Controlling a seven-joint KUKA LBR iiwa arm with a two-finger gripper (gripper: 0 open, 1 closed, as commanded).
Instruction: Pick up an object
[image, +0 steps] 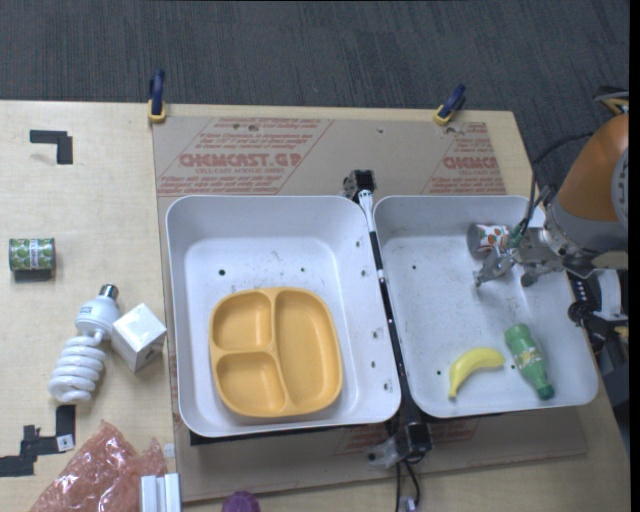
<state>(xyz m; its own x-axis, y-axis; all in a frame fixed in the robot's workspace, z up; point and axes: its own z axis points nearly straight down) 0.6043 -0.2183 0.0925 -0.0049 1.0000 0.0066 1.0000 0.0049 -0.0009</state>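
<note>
The gripper reaches into the right bin at its far right; whether it is open or closed cannot be told. A small white-and-orange object lies just beyond it. A banana and green bottle lie nearer, and a yellow divided plate sits in the left bin.

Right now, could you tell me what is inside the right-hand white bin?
The right bin holds a banana, a green bottle beside it, and a small patterned item near the far wall. The gripper covers part of that item, so I can't identify it.
</note>
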